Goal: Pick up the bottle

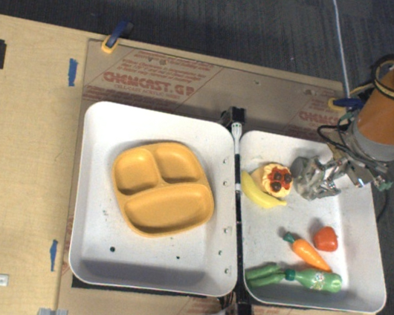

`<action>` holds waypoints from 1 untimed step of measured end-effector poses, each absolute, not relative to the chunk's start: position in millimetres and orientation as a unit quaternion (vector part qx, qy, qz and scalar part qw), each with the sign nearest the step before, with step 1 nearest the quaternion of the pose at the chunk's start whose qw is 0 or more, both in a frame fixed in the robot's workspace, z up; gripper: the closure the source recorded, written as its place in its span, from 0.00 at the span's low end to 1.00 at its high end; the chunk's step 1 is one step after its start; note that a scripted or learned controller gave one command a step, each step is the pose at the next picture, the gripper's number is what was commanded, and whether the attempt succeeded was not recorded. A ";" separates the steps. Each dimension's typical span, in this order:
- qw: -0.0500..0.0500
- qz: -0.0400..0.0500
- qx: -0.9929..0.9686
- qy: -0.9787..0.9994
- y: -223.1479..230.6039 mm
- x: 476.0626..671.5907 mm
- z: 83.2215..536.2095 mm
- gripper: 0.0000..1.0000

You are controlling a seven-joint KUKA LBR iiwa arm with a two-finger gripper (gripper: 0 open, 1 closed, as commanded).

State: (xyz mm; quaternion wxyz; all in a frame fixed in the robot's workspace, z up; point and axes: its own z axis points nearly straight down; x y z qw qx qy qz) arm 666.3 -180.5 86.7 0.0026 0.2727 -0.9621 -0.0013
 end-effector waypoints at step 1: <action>-0.004 0.001 0.240 -0.971 -223.5 665.9 179.1 1.00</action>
